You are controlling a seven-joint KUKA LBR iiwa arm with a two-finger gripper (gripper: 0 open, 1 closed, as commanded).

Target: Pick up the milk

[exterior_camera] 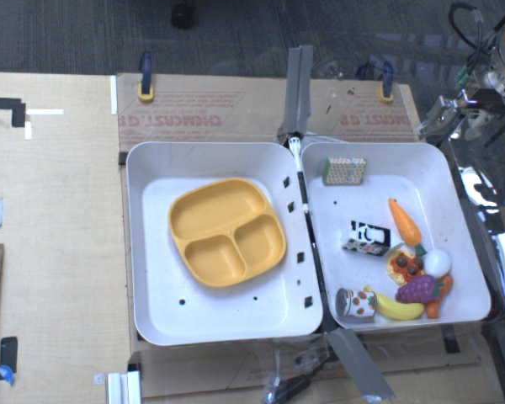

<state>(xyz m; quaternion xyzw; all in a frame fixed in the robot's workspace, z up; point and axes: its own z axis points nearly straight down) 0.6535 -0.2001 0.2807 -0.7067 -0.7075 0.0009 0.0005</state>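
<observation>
The milk (368, 238) is a small black-and-white carton lying on its side near the middle of the right bin (454, 183). My gripper (456, 114) is at the upper right, beyond the far right corner of that bin and well away from the carton. It looks like a cluttered metallic shape among cables. Nothing is visibly held in it.
Around the milk in the right bin are a tan box (344, 171), a carrot (404, 220), a pizza slice (403, 267), a white egg (438, 263), grapes (420, 289), a banana (400, 308) and a can (355, 303). The left bin holds a yellow divided plate (227, 230).
</observation>
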